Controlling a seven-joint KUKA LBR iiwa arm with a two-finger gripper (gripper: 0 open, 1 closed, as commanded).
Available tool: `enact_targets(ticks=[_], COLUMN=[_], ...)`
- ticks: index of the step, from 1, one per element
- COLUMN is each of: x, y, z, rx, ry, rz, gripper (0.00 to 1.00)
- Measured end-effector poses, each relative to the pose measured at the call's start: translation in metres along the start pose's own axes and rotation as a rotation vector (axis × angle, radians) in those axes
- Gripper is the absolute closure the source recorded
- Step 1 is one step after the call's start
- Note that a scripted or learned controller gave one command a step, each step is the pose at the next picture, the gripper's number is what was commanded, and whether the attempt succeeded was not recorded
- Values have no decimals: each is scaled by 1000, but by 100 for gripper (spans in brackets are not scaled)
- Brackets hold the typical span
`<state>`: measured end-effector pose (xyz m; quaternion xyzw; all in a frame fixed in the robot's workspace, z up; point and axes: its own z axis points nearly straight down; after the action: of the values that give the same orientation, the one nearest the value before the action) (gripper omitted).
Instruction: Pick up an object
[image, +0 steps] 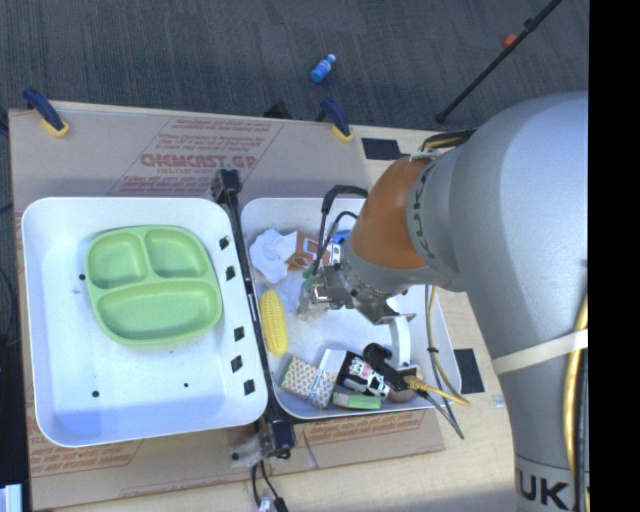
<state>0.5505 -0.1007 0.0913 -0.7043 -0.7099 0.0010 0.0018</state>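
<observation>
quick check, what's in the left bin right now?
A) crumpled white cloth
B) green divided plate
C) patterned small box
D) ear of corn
B: the green divided plate lies alone in the left bin, while the corn, white cloth and patterned box sit in the right bin.

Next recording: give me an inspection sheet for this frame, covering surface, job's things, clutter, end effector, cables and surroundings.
Surface: bench under cardboard, two white bins side by side.
Job's things: right bin holds corn cob, crumpled white cloth, patterned box, small dark items near its front edge.
Clutter: green divided plate in left bin.
End effector: low over the right bin; finger state unclear.
Cables: black loop by the wrist.
Surroundings: blue clamps on the bench edge, blue object on carpet.
</observation>
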Motion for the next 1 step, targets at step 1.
enact_targets(ticks=[1], x=[-4], y=[1], z=[-1], rx=[-5], ry=[-7], rz=[4], gripper=[0])
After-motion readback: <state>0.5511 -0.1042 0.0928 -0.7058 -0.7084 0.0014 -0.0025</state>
